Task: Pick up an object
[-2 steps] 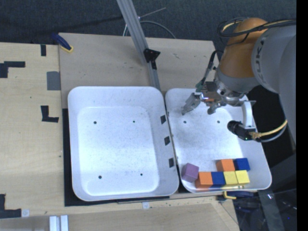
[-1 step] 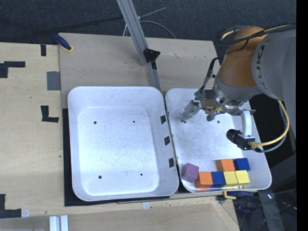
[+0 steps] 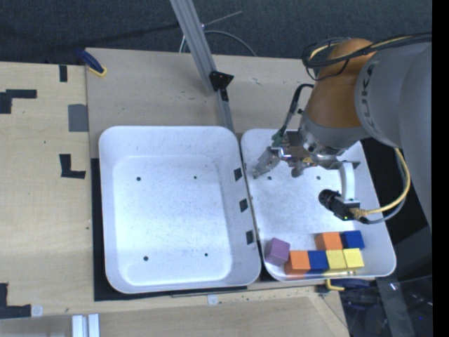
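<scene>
Several small blocks lie at the near end of the right bin (image 3: 298, 213): a purple cube (image 3: 278, 250), then a row of orange (image 3: 299, 260), blue (image 3: 318, 260) and yellow blocks (image 3: 344, 258), with an orange block (image 3: 327, 241) and a blue block (image 3: 352, 239) behind the row. My gripper (image 3: 280, 166) hangs over the far left part of this bin, well away from the blocks. It is open, and nothing sits between its fingers.
The left bin (image 3: 168, 202) adjoins the right one along a shared raised rim (image 3: 247, 202). A slanted metal pole (image 3: 200, 41) runs down to the bins' far edge. A black camera on a white bracket (image 3: 335, 201) with a yellow cable hangs off the wrist above the right bin.
</scene>
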Controlling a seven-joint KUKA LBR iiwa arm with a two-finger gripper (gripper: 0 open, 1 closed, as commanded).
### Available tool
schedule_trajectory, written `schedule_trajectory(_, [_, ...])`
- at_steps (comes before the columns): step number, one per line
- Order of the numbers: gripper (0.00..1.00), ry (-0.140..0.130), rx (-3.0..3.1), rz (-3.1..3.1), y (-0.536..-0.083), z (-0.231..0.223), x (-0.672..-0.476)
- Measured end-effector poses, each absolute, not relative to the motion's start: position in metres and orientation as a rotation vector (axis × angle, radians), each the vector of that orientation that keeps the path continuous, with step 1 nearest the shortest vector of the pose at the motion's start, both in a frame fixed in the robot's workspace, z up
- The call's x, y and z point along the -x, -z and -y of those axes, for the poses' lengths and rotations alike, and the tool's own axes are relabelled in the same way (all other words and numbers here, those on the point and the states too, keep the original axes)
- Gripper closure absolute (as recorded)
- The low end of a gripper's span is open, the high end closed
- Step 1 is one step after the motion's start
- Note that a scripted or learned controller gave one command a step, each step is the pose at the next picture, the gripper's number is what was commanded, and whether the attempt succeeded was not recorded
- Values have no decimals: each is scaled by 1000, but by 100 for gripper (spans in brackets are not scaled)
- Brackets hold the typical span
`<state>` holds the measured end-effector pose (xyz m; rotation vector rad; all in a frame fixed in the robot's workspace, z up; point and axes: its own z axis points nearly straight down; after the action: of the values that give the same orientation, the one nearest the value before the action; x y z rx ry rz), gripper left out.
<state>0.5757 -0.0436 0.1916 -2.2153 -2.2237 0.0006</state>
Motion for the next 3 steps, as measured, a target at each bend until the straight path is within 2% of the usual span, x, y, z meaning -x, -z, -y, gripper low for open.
schedule_trajectory(1, [0, -4, 2219, 2221, -192, 38, -559])
schedule_trajectory(2, [0, -1, 2211, 2226, -208, -7, -529])
schedule_trajectory(3, [0, -4, 2208, 2227, -194, -80, -493])
